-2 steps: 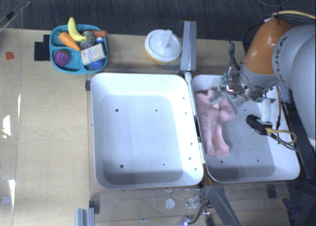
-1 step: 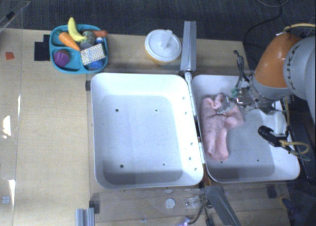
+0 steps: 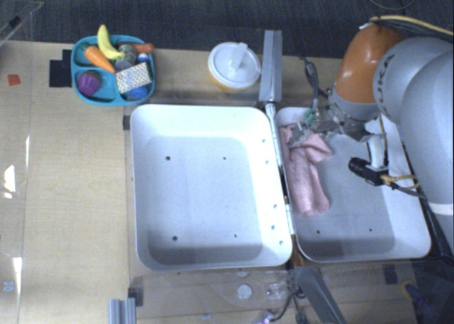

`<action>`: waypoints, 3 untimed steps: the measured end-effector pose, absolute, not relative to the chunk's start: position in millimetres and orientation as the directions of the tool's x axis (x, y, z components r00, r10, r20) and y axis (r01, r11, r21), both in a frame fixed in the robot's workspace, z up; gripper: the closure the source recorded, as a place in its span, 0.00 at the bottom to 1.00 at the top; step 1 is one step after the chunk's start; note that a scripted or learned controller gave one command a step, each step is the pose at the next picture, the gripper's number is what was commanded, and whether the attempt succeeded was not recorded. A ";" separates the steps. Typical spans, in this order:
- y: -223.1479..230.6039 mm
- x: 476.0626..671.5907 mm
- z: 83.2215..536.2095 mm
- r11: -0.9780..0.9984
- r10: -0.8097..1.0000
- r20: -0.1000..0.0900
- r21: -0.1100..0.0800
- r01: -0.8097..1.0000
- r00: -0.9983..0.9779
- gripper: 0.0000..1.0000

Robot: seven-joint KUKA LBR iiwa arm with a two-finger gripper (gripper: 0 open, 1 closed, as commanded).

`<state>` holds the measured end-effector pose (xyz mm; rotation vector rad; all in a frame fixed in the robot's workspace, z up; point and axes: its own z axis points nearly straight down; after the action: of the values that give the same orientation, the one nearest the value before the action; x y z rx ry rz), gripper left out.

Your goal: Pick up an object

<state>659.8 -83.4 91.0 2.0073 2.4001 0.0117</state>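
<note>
My gripper (image 3: 310,129) sits low over the far end of the right bin (image 3: 397,244), at the upper end of the pink cloth (image 3: 306,177). Whether it is closed on the fabric I cannot tell. Step in hand, as I judge it: the grasp. Next move calls for a straight lift, watching that the cloth comes along. Cloth: soft, nappy, rumpled into a long limp strip against the bin's left wall. Left bin (image 3: 152,244): smooth white plastic, rounded corners.

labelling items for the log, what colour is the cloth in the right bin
Pale pink. The cloth shows best in the camera view, along the right bin's left side.
</note>
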 end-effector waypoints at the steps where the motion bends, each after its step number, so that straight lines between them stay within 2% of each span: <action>1: -100.4 629.6 91.1 0.237 0.971 -0.005 0.016 0.971 -0.237 0.00; 2: -128.4 615.4 140.9 0.179 0.984 -0.003 0.009 0.984 -0.179 0.00; 3: -87.8 608.1 91.5 0.250 0.968 -0.006 0.017 0.968 -0.250 0.00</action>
<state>608.1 -87.8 91.5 1.9138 2.4716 0.0152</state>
